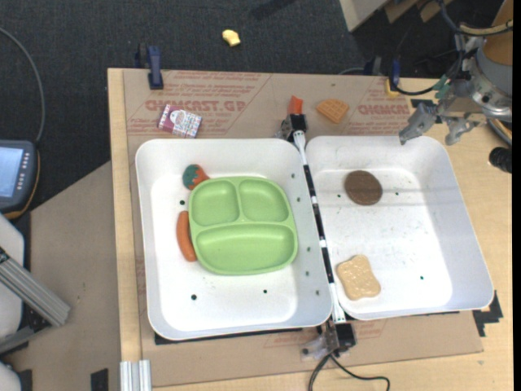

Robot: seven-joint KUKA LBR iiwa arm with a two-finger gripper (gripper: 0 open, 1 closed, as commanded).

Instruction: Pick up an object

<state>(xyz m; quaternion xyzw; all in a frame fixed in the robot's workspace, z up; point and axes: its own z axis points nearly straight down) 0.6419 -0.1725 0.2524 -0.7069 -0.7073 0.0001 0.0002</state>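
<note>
Single fixed camera above bench (130, 218), angled down, moderately distant; both white bins (163, 292) fully framed.

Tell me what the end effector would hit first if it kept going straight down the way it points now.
Probably the right bin's far rim or bare floor near its top right corner. The end effector hangs above that corner with fingers spread. The brown disc sits well to the side, though depth is hard to judge here.

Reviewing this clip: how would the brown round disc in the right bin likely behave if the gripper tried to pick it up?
The brown disc lies flat on the right bin floor, so fingers probably struggle to get under it. It looks thin and light, and may slide if pushed. Lying flat, it seems unlikely to roll.
</note>
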